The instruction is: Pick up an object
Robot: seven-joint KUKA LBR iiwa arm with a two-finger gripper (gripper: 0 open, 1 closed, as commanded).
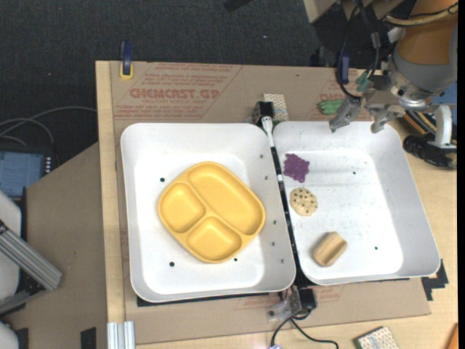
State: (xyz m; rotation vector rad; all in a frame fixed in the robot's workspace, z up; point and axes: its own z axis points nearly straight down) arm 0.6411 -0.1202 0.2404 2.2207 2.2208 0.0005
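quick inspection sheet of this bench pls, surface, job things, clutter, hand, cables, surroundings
surface: two shallow white bins, left bin and right bin, side by side on a brown cardboard sheet
job's things: in the right bin, near its left wall, a purple crumpled piece, a round speckled tan cookie and a tan cylinder-shaped block, all apart; a yellow three-compartment plastic plate lies in the left bin
clutter: small green object on the cardboard beyond the right bin
grippers: hand over the right bin's far edge, fingers apart, nothing between them
cables: dark cables by the arm; a thin cable on the floor at left
surroundings: dark carpet
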